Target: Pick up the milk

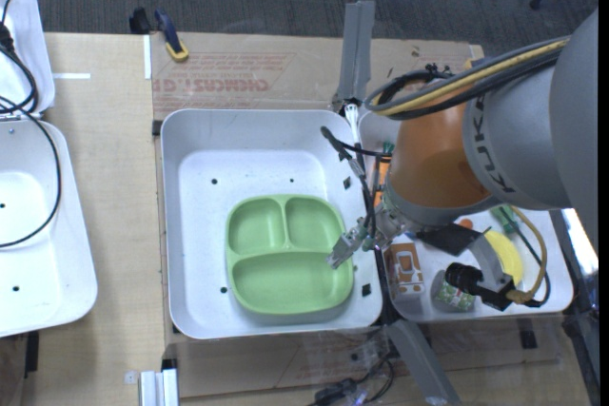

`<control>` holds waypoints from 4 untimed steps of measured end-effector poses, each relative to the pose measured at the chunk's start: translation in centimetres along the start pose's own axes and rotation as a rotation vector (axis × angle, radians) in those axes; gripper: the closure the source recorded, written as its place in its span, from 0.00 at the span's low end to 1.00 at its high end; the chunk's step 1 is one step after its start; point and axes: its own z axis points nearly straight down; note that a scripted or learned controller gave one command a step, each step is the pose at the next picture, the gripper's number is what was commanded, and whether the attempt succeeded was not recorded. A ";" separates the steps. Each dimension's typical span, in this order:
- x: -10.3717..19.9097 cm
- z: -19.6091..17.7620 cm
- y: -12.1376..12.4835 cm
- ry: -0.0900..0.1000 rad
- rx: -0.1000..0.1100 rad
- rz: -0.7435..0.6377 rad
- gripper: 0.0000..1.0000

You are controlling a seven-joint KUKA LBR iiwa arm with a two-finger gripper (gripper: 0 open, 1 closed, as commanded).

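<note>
Right bin [561, 285]: milk [407, 267] just beside end effector [357, 242].

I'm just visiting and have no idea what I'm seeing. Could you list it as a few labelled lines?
arm: grey arm with an orange band, reaching in from the right
gripper: gripper low over the right edge of the plate
left bin: holds a green divided plate
right bin: carton, banana, other small items, largely covered by the arm
milk: not yet picked up

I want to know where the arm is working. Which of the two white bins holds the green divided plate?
The left bin: the green plate lies in it, while the right bin holds small items under the arm.
</note>
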 end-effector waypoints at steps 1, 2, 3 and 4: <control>-1.8 -4.3 -2.6 0.014 0.000 -0.045 0.00; -9.6 -4.2 -7.7 0.015 0.003 0.233 0.00; -2.4 -4.3 -3.0 0.015 0.003 0.240 0.00; -2.4 -4.3 -3.0 0.015 0.003 0.240 0.00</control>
